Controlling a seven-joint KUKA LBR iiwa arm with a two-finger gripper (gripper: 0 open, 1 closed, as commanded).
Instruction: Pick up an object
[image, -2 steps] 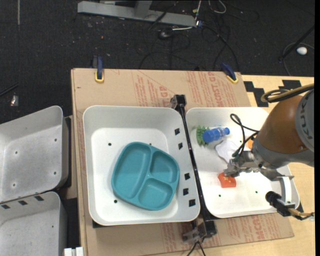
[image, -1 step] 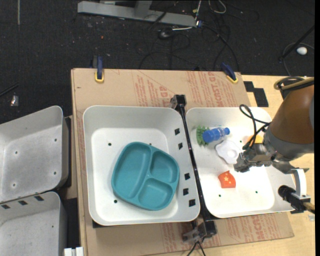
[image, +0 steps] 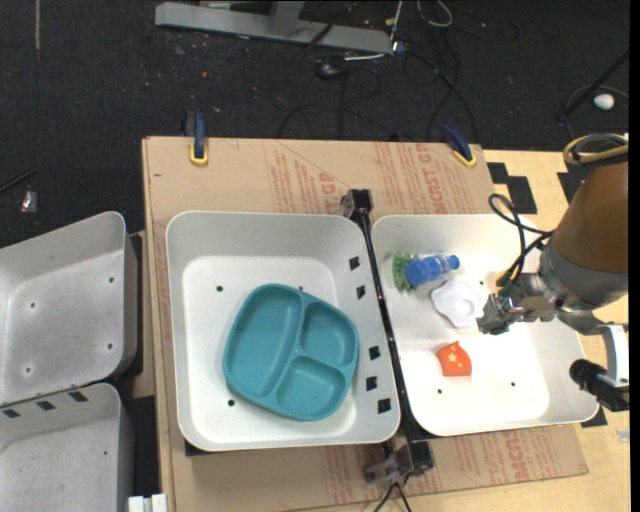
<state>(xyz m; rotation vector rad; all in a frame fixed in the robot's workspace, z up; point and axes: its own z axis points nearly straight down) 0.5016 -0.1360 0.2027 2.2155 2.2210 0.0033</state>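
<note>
I see the bench (image: 300, 160), brown board, carrying two white bins side by side. Left bin (image: 200, 250) holds a teal divided plate (image: 290, 350), tilted a bit, three compartments showing. Right bin (image: 530, 390) has the small stuff: blue bottle (image: 432, 267) lying on its side against something green (image: 404, 270) near the divider, a white cup-like piece (image: 456, 302) just below it, an orange-red object (image: 454, 360) further toward the front. Arm (image: 595, 240) reaches in from the right. Gripper (image: 494, 318) is low over the right bin, just beside the white piece. I can't tell its grip state from here.
</note>
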